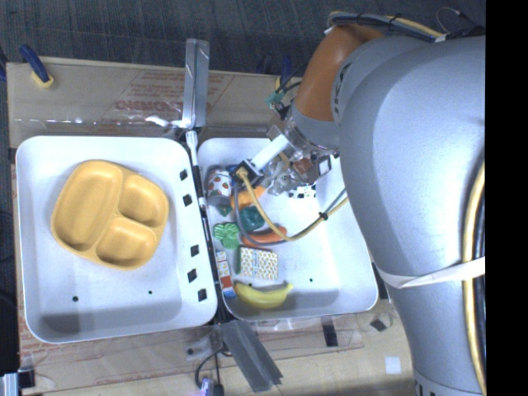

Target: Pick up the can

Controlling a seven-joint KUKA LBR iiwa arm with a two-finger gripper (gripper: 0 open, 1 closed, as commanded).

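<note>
Over the right bin, jaws unclear whether clenched; can label unreadable.

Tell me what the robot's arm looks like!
The arm is big, round and smooth, mostly light grey. Near the wrist it wears an orange band. Thin yellow and black cables run over the top of it. At its end sits a small pincer of silver and black parts, with a yellow cable looping below.
</note>
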